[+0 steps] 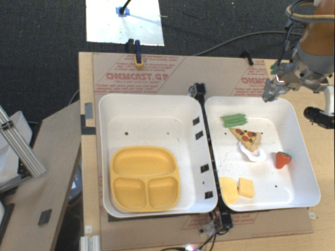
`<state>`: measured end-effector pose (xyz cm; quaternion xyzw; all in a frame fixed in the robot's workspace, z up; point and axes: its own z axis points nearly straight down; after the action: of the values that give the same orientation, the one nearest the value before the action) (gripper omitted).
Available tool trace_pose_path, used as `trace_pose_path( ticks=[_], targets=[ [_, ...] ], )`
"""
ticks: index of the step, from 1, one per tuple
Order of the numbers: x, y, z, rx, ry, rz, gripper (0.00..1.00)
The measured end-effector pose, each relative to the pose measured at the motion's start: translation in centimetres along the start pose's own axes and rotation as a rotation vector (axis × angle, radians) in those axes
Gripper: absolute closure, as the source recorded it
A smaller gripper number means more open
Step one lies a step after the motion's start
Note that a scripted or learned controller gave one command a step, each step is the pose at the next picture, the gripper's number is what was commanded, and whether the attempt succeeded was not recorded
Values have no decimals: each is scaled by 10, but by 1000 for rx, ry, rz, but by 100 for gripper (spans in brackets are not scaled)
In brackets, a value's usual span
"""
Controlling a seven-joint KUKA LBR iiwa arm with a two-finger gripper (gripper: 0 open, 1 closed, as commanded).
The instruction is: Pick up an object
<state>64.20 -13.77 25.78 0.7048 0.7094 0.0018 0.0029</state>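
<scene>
While the arm sits at the upper right of the frame, the nearest items lie along the lower edge of the right bin [301, 156]: a pale yellow round piece [227, 189] touching a yellow cheese block [246, 187] just to its right. Up and to the right, near the bin's right wall, a red strawberry [282, 160] lies alone. Toward the bin's middle, a pizza slice [247, 137] rests partly over a small white object [254, 154], the 2 touching. Farther up, a green vegetable piece [234, 120] lies near the bin's top wall, just above the pizza slice. In the left bin [152, 109], at the lower left of centre, sits a yellow tray [145, 179] with 3 compartments, 1 wide above and 2 smaller below. Black clips run down the seam between the 2 bins. Farthest back, the gripper [272, 91] hangs over the upper right corner of the right bin, at its rim, well apart from every toy; nothing lies between its tips, and whether it is released or clenched cannot be told. A blue clamp [137, 52] stands on the bench's top edge, upper left of centre.
</scene>
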Motion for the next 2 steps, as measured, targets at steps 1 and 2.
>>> trace_pose_path(
  ticks=[1, 2],
  targets=[
    [58, -1, -3, 4, 2, -2, 100],
    [101, -7, 8, 5, 2, -1, 100]
  ],
)
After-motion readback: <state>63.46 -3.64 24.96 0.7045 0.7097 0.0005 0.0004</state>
